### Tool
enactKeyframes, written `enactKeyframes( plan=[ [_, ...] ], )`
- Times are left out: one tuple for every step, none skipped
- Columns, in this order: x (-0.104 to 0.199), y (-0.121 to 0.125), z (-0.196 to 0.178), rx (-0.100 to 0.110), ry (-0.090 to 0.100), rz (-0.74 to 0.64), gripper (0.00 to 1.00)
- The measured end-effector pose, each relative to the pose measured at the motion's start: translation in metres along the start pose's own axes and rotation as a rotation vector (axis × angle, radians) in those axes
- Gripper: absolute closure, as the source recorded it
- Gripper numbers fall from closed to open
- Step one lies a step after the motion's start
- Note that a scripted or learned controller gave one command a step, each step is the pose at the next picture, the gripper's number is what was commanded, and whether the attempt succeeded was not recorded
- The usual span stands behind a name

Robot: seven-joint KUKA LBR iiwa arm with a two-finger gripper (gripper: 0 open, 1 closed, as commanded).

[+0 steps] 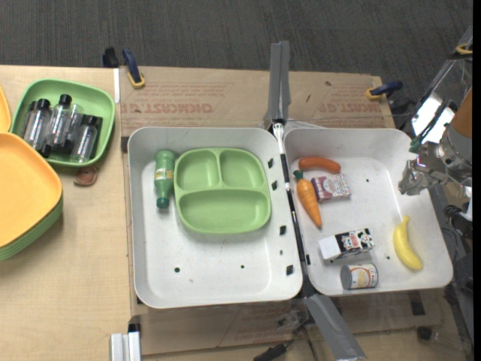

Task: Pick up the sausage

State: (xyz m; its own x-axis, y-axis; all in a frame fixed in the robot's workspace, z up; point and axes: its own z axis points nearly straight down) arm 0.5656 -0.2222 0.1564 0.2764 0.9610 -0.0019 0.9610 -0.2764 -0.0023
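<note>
- Sausage [319, 164] lies in the upper left part of the right bin [376, 273], a reddish-orange curved piece just above a small pink carton [331, 187], and nothing is touching it.
- Carrot [308, 199] sits just below and left of the sausage, slanting down beside the carton, close to the bin's left wall.
- Gripper [415, 179] hangs at the right edge of the frame over the bin's right rim, well apart from the sausage; its metal parts blur together there, so I cannot tell how it stands.
- Arm is cut off by the frame's right side.
- Lower in the same bin are a black-and-white milk carton [345, 244], a can [359, 276] on its side with a label too small to read, and a banana [406, 244] at lower right.
- Left bin [218, 280] holds a green divided plate [222, 189] with a green bottle [164, 177] just beside its left edge.
- Upper left of the frame shows a green tray [99, 105] of dark bottles and stacked orange plates [26, 201], cut off at the edge.
</note>
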Motion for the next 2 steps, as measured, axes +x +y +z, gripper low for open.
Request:
enactKeyframes(
  plan=[
    [0.038,0.020,0.065,0.001,0.000,0.316,1.00],
    [0.013,-0.020,0.062,0.001,0.002,0.147,1.00]
  ],
)
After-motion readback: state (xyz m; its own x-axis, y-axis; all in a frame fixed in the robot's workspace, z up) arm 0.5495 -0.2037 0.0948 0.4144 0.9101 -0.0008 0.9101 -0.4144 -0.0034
